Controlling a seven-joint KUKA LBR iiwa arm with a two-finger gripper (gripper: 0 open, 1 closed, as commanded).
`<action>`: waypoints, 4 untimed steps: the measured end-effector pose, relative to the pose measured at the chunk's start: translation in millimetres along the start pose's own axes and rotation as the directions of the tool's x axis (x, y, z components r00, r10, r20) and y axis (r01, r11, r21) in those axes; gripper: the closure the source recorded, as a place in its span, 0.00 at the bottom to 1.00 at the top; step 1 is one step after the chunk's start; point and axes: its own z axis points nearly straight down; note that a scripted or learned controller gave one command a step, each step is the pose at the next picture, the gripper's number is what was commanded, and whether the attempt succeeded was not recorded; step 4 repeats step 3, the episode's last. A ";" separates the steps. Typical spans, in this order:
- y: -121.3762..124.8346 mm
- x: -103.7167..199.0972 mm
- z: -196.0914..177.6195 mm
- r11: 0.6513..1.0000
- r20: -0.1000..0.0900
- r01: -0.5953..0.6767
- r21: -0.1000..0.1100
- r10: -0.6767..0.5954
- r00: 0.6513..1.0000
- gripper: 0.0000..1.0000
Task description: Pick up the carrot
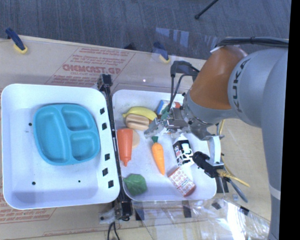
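Bench: brown board w/ red print, two shallow white bins side by side; grey carpet beyond the far edge.

Near to far, placed relative to the claw (158, 128):
- Green leafy veg (135, 183): near side of right bin (206, 195), well below and slightly left of the claw.
- Red packet (181, 180): below-right of claw, near the bin's front wall.
- Carrot (158, 155): right bin, just below the claw, apart from it. No contact seen.
- Black-and-white bottle (183, 153): just right of carrot, under the wrist.
- Orange-red tapered item (124, 145): left of carrot, by the divider.
- Blue divided plate (66, 133): left bin (8, 149), well left of claw.
- Bun (137, 122) and banana (140, 113): just left of claw, far half of bin.

Claw state: cannot tell; tips are blurred against clutter. Nothing is seen gripped.

Carrot orientation: lying flat, long axis near-to-far w/ slight tilt. Green stub end points far, toward the claw; the narrow tip points near and a bit right.

Step in hand (judgement): approach, pre-grasp. Recommend centring over the thick mid-body, closing across the short axis, i.e. left-right in view. Descend straight. Keep clear of the bottle on the right; the gap there is tight. The taper may slip if gripped near the tip.
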 end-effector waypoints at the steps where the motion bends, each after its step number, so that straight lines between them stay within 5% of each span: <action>1: -0.5 -20.6 120.2 0.999 0.001 -0.038 0.000 0.038 0.999 0.00; 2: -0.2 -20.7 109.8 1.000 0.004 -0.024 0.004 0.024 1.000 1.00; 3: 25.7 37.8 17.2 0.958 0.000 -0.288 -0.005 0.288 0.958 1.00; 4: 25.7 37.8 17.2 0.958 0.000 -0.288 -0.005 0.288 0.958 1.00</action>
